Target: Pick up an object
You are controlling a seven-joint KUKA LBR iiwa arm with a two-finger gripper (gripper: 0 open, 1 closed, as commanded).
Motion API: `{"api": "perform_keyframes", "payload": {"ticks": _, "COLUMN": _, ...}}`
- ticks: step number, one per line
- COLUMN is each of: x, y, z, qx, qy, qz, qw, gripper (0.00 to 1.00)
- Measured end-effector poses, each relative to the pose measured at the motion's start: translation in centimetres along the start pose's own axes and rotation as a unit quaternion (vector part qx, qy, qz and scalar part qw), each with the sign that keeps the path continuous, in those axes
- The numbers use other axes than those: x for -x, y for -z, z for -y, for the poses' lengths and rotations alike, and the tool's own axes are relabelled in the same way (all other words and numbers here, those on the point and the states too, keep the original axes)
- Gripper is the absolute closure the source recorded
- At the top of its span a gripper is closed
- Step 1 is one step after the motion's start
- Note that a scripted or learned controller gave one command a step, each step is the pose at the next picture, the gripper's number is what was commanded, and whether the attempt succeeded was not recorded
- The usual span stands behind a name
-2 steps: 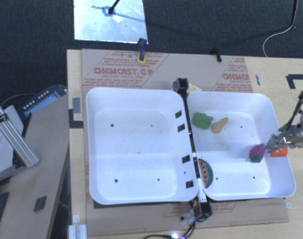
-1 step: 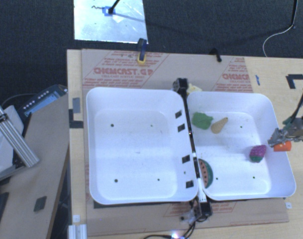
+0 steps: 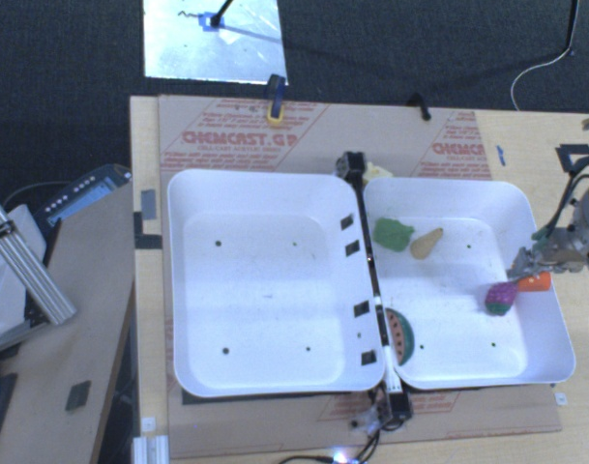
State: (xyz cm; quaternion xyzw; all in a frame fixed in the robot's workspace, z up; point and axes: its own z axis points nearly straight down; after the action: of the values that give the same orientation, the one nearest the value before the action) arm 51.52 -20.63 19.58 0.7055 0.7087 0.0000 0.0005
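From the overhead camera I saw the gripper [image 3: 528, 262] at the right edge of the right bin [image 3: 541, 351], low over its right side. I could not tell how the jaws stood; they were too small and blurred.

Touching or just beside them lay a small orange piece [image 3: 534, 281] and a purple lump [image 3: 500, 298], the nearest candidates. Farther left in that bin sat a green toy [image 3: 393, 233], a tan pear-shaped piece [image 3: 427, 243], and a watermelon slice [image 3: 398, 335] against the near-left wall.

I judged the purple lump to be light, fairly firm toy food, smooth enough to slip, so I would have closed across its narrow middle from above. The left bin [image 3: 192, 288] shared the desk [image 3: 154, 162].
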Motion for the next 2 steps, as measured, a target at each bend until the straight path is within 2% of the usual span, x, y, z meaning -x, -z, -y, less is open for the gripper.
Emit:
{"api": "perform_keyframes", "payload": {"ticks": 1, "x": 0.0, "y": 3.2, "z": -0.7, "qx": 0.002, "qy": 0.0, "qz": 0.0, "qw": 1.0, "gripper": 1.0}}
{"api": "perform_keyframes", "payload": {"ticks": 2, "x": 0.0, "y": 0.4, "z": -0.5, "qx": 0.0, "qy": -0.001, "qz": 0.0, "qw": 1.0, "gripper": 1.0}}
